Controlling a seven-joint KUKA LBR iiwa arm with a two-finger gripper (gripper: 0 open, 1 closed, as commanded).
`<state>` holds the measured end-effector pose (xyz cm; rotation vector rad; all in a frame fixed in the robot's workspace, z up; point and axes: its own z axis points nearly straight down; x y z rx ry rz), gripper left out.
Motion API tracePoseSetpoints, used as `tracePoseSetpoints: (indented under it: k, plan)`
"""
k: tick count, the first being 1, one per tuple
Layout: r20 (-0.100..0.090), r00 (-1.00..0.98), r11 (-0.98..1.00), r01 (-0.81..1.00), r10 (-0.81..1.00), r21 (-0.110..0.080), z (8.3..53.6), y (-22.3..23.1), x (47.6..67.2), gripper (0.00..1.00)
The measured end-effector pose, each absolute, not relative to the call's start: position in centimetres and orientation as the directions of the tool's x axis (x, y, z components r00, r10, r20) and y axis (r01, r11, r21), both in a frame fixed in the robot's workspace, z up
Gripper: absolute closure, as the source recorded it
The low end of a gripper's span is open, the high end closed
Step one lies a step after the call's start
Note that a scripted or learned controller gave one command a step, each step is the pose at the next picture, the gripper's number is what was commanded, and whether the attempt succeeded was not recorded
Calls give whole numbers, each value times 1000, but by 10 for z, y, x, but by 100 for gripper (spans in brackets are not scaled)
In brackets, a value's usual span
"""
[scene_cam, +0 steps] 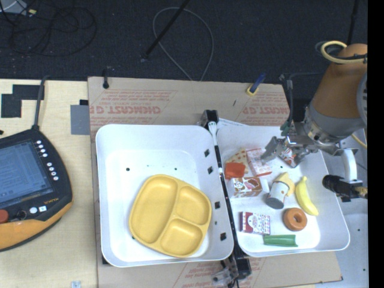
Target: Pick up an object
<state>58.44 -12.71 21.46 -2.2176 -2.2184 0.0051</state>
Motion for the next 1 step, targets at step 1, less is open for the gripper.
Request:
tracePoseSetpoints:
  k: [1]
  plan:
    - [1, -1, 1, 1000, 1000, 0, 117, -144, 589, 0]
